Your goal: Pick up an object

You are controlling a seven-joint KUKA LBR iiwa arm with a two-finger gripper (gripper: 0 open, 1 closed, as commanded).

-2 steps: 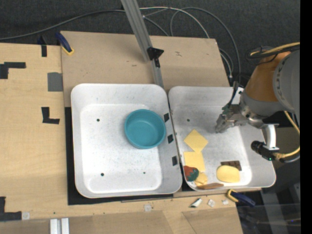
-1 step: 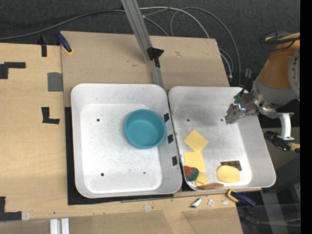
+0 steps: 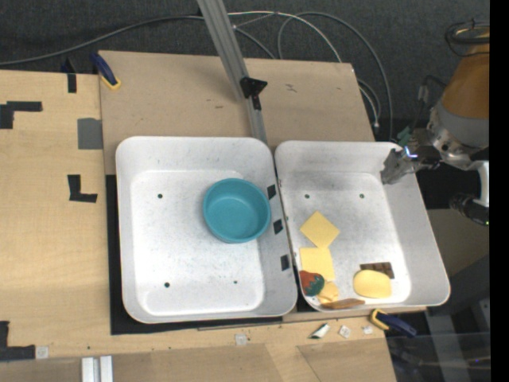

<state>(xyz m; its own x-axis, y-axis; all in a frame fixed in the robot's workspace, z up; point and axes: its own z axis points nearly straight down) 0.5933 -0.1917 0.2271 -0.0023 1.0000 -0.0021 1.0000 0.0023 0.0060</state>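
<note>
A grey KUKA arm (image 3: 465, 102) with an orange band leans in over the far right corner of the right bin (image 3: 413, 213), its gripper (image 3: 395, 168) poised just above the bin's rim with nothing between its fingers; whether they stand parted or closed, I cannot tell from here.

The things to be picked lie well apart from it, gathered toward the near edge of that bin. A yellow square slice (image 3: 320, 229) sits tilted like a diamond near the bin's left wall, and a second yellow square (image 3: 316, 262) lies just nearer, almost touching the first. At the near left corner a small red-and-green object (image 3: 312, 282) rests against the second square's edge. Toward the near right corner lies a rounded yellow object (image 3: 372, 284) — lemon-like — with a dark brown block (image 3: 378, 269) touching its far side. A thin brownish piece (image 3: 342, 302) lies along the near wall.

In the left bin (image 3: 143, 237) a teal bowl (image 3: 235, 210) stands upright near the right wall, beside the seam where the two bins meet — alone there.
</note>
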